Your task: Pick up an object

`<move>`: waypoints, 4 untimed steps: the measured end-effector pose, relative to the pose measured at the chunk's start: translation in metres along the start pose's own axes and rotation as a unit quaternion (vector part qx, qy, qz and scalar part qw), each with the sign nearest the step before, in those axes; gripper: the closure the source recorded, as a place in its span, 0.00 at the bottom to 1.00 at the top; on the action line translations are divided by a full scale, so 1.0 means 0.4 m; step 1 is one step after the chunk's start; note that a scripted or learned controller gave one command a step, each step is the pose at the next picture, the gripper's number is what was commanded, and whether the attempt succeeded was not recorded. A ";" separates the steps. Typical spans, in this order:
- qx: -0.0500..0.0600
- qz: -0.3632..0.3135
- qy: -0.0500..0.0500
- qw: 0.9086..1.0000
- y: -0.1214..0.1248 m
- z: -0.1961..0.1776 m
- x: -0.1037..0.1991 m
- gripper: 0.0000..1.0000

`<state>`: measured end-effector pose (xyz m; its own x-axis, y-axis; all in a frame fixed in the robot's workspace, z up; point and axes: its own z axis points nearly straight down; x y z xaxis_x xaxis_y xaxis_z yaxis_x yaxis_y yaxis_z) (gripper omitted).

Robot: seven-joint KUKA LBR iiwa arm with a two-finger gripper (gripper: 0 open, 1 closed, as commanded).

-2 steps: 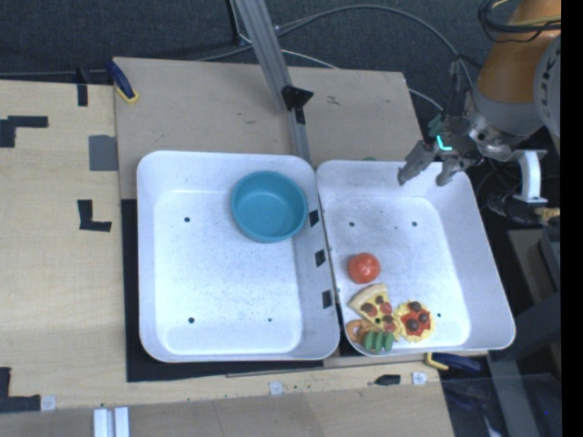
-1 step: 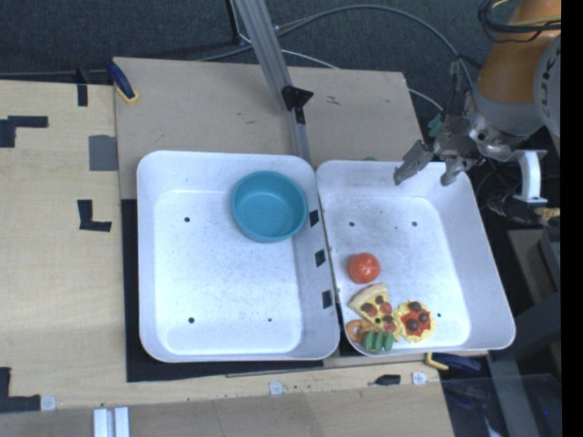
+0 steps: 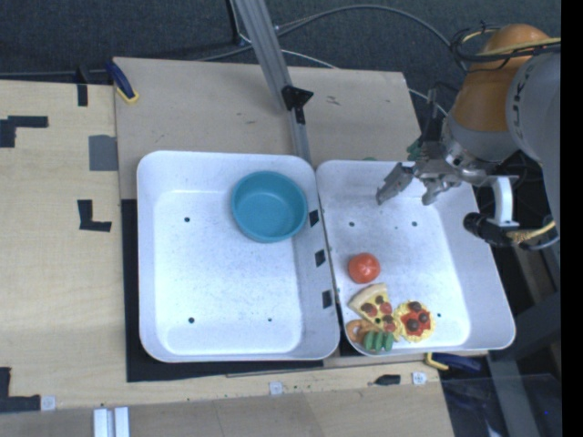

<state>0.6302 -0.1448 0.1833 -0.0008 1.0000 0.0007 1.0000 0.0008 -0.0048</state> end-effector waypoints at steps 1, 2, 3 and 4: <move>0.000 0.000 0.000 1.000 -0.015 0.116 -0.014 0.00; -0.001 0.000 0.000 1.000 -0.015 0.240 -0.013 0.00; -0.003 0.000 -0.001 1.000 -0.013 0.208 -0.014 1.00; -0.004 0.000 -0.001 1.000 -0.033 0.068 -0.026 1.00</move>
